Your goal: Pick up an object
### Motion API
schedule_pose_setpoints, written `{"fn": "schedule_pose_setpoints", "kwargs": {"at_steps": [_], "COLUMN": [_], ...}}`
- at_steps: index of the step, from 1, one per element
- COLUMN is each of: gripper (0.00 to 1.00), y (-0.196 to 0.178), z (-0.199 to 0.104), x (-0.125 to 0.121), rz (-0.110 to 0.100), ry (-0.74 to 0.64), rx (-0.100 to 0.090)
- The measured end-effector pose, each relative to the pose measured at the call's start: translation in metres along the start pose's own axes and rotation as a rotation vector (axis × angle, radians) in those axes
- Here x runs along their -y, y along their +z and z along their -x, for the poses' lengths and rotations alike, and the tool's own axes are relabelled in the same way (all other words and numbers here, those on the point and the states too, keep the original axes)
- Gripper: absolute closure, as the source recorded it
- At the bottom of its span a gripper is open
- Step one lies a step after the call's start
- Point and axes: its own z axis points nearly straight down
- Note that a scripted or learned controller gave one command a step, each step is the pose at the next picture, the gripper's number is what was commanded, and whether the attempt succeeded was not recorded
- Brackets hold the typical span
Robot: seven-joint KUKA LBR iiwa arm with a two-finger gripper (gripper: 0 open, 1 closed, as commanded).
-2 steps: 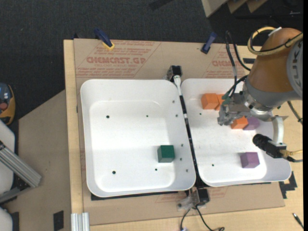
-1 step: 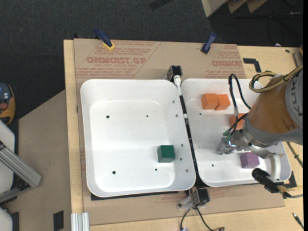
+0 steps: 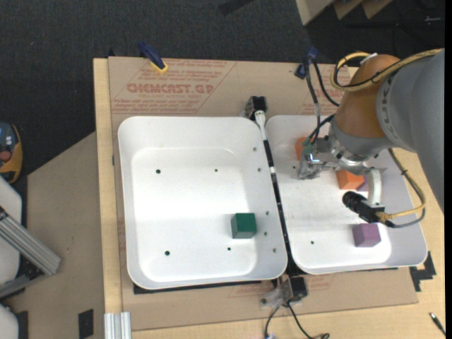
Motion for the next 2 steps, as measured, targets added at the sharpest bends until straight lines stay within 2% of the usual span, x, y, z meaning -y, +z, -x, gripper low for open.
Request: {"fn": "schedule_pose_setpoints", "kwargs": {"at_steps": [1,2], "gripper": [1.0,0.0], "y": [0.001,0.002], "z": [0.068,0.055], "x": [0.016,0.013], "rz": [-0.008,-0.014], "ry": [0.011,0.001], "rx": [0.0,-0.02]}}
